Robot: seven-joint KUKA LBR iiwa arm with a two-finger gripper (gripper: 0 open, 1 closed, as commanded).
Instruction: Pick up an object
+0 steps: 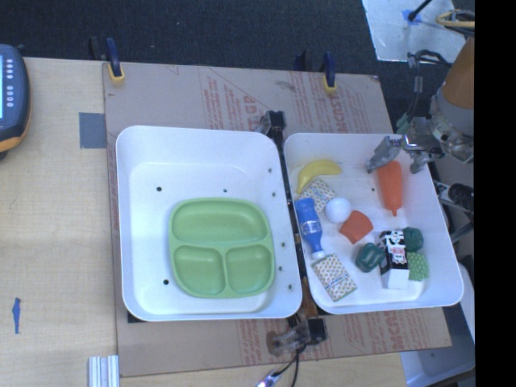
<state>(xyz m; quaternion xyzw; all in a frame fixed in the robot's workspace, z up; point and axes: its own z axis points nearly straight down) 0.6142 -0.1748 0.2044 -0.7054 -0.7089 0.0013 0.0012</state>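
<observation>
Orange carrot (pixel 390 186) just below spread jaws

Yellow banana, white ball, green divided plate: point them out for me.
Yellow banana (pixel 319 168), camera view, middle of its curve.
White ball (pixel 338 210), camera view, its centre.
Green divided plate (pixel 219 220), camera view, floor of its large compartment.

Left white plastic bin (pixel 137 216): open floor from nine through three o'clock around the green three-compartment plastic tray (pixel 221 247). Right white plastic bin (pixel 451 285): crowded; orange carrot-shaped toy (pixel 390 185) at one o'clock, blue plastic bottle (pixel 308 226) along nine o'clock wall, black-and-white carton (pixel 394 258) at five o'clock. Narrow bare strip at twelve o'clock.
</observation>
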